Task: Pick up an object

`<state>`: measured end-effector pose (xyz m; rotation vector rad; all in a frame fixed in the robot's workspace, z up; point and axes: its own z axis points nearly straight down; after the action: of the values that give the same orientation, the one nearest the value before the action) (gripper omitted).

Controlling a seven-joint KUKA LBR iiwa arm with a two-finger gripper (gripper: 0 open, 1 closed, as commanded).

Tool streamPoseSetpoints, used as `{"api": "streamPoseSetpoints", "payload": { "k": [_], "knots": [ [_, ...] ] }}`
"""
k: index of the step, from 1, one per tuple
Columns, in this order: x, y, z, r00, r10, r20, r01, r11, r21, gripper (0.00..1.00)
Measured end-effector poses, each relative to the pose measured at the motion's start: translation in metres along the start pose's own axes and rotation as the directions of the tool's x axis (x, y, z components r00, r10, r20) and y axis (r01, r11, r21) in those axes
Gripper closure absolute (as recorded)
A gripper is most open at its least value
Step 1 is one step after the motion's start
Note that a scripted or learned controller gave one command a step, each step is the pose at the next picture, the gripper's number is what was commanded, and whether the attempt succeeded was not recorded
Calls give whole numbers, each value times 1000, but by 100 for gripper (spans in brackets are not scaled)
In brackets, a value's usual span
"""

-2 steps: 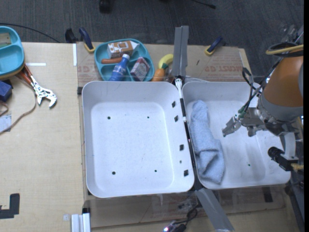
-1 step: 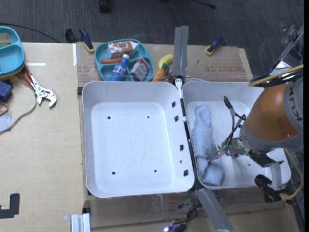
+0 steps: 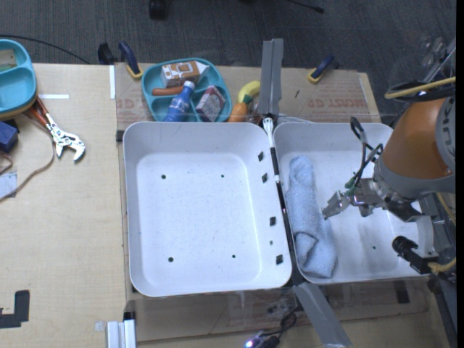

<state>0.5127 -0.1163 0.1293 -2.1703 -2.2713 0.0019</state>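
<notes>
1. Setting: robotics lab or test workshop.
2. Desk (image 3: 65,223): plywood top, two white bins (image 3: 196,209) clamped side by side.
3. Robot arm (image 3: 417,147): grey with orange band, cabled.
4. Tools: adjustable wrench (image 3: 67,143), blue-and-yellow clamps (image 3: 129,58).
5. Teal tray (image 3: 185,89) holding toy food props.
6. Floor (image 3: 217,20): dark carpet, chair castors.

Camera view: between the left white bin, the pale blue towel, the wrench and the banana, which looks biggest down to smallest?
1. Left white bin
2. Pale blue towel
3. Wrench
4. Banana, partly hidden, so its place after the wrench is unsure.
</notes>
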Motion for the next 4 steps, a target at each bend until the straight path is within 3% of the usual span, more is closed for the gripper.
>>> {"api": "streamPoseSetpoints", "payload": {
  "k": [1,2,3,4],
  "knots": [
    [-57,-4,-87,972,234,1,-234,972,1,0],
    [47,9,-89,903,430,1,-430,903,2,0],
    [-43,12,-87,902,431,2,-431,902,2,0],
    [-50,-32,-99,894,447,1,-447,894,2,0]
  ]
}}
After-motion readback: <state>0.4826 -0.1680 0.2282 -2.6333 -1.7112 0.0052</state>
